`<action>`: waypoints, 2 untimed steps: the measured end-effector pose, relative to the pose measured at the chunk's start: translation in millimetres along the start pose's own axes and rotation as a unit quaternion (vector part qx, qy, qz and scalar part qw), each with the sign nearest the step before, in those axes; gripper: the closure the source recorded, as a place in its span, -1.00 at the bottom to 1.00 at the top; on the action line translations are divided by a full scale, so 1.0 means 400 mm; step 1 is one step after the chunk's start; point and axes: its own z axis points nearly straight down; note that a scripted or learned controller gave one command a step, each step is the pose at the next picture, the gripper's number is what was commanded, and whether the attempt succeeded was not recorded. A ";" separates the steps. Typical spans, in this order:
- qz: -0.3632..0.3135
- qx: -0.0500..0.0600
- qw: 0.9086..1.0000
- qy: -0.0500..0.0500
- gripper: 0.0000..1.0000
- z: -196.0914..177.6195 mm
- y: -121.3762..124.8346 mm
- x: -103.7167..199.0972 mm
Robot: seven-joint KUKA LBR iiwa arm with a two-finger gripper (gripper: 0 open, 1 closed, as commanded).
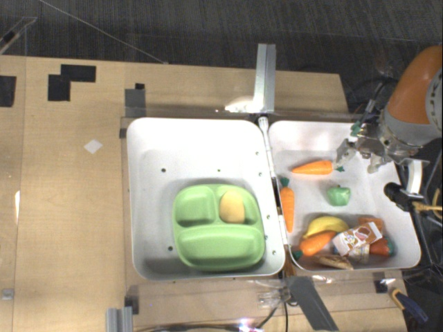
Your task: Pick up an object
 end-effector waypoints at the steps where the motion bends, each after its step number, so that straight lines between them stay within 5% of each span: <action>1: -0.030 0.000 1.000 0.001 -1.00 0.131 -0.076 0.044; 2: 0.007 -0.007 1.000 0.003 -1.00 0.138 -0.095 0.025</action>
